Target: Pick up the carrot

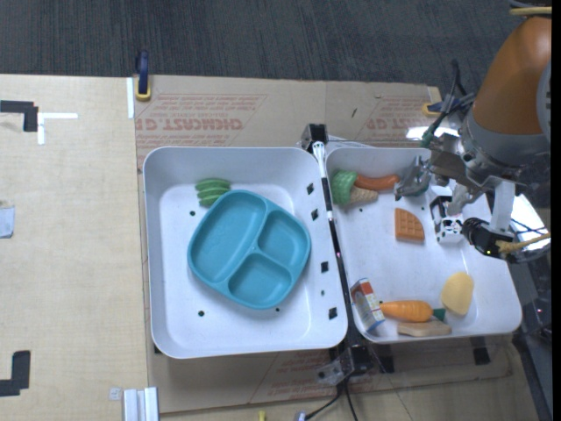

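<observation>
Pincer (419,182) hangs over the far part of the right bin (491,323), at the end of the grey arm (517,77) with the orange band. I cannot tell its state, because this part is small and dark in the view.

Just left of the pincer lies an orange-red sausage-like toy (379,182), and further left a green toy piece (343,183) by the bin's left wall. Just below the pincer lies a waffle piece (408,225).

The carrot (407,310) lies well apart from the pincer, by the near wall of the same bin. A small can (367,305) lies left of it, a yellow piece (457,292) on its right.

Far left of the pincer, the left bin (175,323) bears a blue divided plate (250,249) and a green ridged piece (212,190).
</observation>
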Robot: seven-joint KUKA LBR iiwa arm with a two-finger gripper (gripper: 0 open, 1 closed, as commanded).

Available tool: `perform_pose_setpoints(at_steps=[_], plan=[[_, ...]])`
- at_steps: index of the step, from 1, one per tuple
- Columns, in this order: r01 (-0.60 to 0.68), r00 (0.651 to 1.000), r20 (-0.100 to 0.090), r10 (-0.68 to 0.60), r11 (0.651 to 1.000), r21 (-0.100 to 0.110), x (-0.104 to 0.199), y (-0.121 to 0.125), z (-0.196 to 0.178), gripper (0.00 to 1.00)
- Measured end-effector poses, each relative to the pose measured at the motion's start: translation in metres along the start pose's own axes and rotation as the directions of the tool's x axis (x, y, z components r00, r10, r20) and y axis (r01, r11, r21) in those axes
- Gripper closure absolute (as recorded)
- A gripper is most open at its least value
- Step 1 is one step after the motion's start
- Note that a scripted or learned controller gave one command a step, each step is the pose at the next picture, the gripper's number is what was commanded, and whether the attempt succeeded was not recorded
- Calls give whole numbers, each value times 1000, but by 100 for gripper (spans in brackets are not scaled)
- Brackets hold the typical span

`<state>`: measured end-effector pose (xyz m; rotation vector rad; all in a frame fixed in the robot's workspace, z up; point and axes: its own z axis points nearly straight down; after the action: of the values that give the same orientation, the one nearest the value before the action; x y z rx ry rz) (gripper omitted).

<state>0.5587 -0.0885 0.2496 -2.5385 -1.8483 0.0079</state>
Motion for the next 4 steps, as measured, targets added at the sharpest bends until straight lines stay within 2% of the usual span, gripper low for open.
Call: perform_pose_setpoints(at_steps=[1,2,3,4], plan=[[172,985,-1,-172,985,-1,-43,-71,32,0],[492,871,-2,-492,871,-3,-37,-72,117,0],[701,713,-1,-701,713,-4,-49,-68,159,0],[695,719,1,-695,719,-8,-49,-66,150,100]])
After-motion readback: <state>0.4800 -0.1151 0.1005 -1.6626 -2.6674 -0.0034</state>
